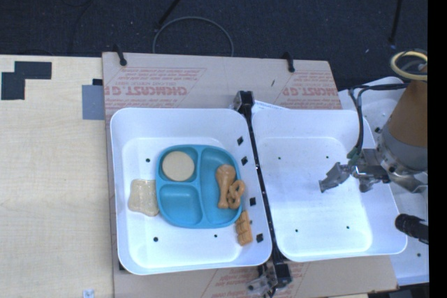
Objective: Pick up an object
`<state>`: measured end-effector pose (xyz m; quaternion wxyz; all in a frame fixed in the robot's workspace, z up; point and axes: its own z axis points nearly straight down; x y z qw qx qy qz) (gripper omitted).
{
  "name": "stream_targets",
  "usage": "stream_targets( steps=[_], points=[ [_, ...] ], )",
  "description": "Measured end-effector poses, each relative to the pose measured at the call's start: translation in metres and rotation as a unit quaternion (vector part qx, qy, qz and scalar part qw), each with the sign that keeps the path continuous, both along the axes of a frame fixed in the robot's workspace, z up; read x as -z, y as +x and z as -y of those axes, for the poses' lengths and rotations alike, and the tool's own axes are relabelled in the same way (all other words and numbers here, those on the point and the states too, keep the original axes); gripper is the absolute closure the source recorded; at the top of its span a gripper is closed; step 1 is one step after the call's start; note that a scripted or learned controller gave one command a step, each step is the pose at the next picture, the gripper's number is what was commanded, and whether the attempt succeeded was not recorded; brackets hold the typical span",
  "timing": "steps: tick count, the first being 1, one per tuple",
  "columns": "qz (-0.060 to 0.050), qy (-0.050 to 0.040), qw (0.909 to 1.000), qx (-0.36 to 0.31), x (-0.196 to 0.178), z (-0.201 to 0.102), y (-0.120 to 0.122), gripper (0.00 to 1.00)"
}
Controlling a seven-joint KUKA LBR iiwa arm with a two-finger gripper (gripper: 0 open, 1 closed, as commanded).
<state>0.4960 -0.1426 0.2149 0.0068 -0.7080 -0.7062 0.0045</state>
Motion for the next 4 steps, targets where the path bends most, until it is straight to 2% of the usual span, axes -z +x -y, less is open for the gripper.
stream_targets(
  steps=[1,2,3,4],
  points=[
    [0.006,-0.0009,1.0,-0.001,-0.006,0.0,0.003,0.0],
    [0.003,-0.0002,1.0,-0.001,0.056,-0.005,0.006,0.0],
    [0.004,-0.0002,1.0,-0.001,0.119,-0.004,-0.001,0.0],
    [0.006,-0.001,1.0,0.0,0.128,-0.005,-0.001,0.0]
  ],
)
